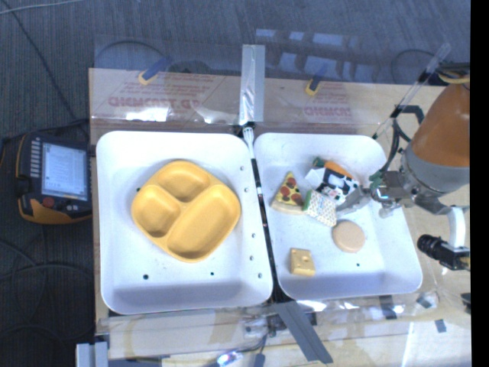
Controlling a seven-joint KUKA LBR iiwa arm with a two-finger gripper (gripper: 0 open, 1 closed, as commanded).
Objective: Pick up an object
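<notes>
Right bin: pizza slice near the left wall, tip pointing away from camera, long axis running front to back. Cheese cube and round cookie lie apart, open floor around both. Gripper reaches in from the right edge beside the black-and-white toy; jaw state cannot be told. Left bin holds a yellow divided plate.

Both white bins, the left bin and the right bin, are looking like smooth, slightly glossy plastic. The yellow divided plate is showing a soft plastic sheen. The worktop is reading as matt brown cardboard under clear, shiny film. The floor is appearing as rough grey carpet. The gripper is glinting like bare metal.
</notes>
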